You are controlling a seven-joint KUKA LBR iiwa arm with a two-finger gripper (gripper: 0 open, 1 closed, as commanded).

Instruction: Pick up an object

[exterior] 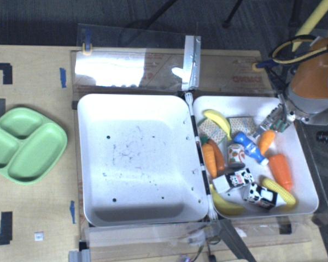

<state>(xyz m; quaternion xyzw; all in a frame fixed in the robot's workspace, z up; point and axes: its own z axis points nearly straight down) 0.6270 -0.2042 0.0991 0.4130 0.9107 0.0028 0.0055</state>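
The jaws hang low over the upper right corner of the right bin, and I cannot tell whether they are parted or closed. A small orange carrot lies just below them, seemingly touching. Nothing is visibly lifted, so the pick appears not yet done; a larger carrot lies further below.

no wording sharp enough to read anywhere. faint reddish mirrored lettering on the brown board behind the right bin, too blurred to make out. a printed label on the small can among the toys, likewise too small to read.
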